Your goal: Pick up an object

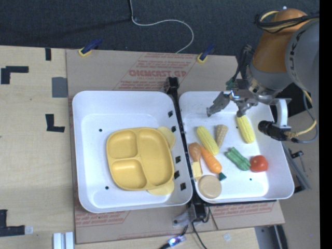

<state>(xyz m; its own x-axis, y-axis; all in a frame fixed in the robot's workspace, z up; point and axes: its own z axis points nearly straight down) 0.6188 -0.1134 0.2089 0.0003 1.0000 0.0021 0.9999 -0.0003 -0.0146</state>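
Right bin (pixel 270 190) our landmark. Gripper (pixel 231 107) over its far side, fingers spread wide, nothing held. Corn cob (pixel 245 129) just beside right finger, in bin. Yellow tray (pixel 139 157) in neighbouring bin; we can't identify items underneath.

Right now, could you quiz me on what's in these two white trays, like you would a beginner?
1. True or false: the yellow divided plate lies in the left bin.
2. How many corn cobs are in the right bin? A) one B) two C) three
3. Fill in: the pincer hovers over the right bin's far end, right beside a corn cob; the red toy near the bin's right wall is a ____.

Key:
1. True.
2. B: the second corn cob lies by the carrot.
3. Tomato.
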